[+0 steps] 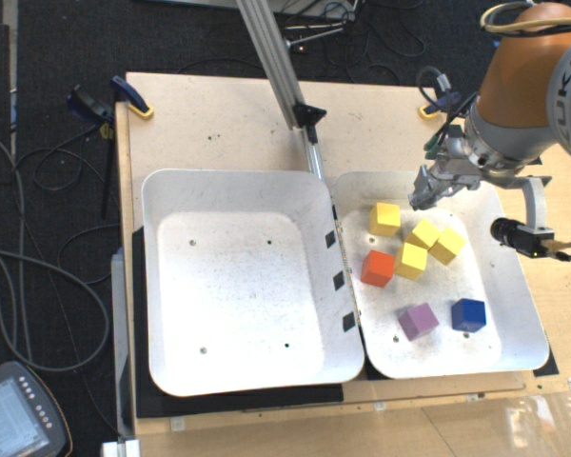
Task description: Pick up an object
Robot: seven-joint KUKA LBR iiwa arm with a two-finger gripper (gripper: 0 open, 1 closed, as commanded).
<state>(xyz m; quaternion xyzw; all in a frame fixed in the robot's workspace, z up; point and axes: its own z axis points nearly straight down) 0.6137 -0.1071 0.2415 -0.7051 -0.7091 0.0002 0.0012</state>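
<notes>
While I've got the feed up, quick status on the pick: nothing's been grabbed yet as far as I can see, so the whole lift is still ahead of me. My arm (523, 74) comes in from about 2 o'clock and the gripper (426, 198) hangs over the upper part of the right bin (514, 350), pointed down toward the pile. Honestly I can't tell whether the jaws are spread or pressed together, the tip is just a dark blur from this angle, and I see nothing pinched in it. All the blocks sit in the right bin; the left bin (171, 217) has only specks on its floor. Closest candidates: a yellow block (385, 219) at roughly 8 o'clock from the tip, near it but apart, and a second yellow block (425, 232) almost straight down at 6 o'clock, just beside the tip. A third yellow block (447, 247) touches that one on its 4 o'clock side, and a fourth (412, 260) sits just below, so that cluster is tight and my guess is a closing grab there could shove neighbours around. The orange block (379, 268) is at 7 o'clock, a bit farther off. The purple block (419, 320) and blue block (468, 315) are well apart from the tip, down toward the near rim. So what's left: drop, close, lift.
</notes>
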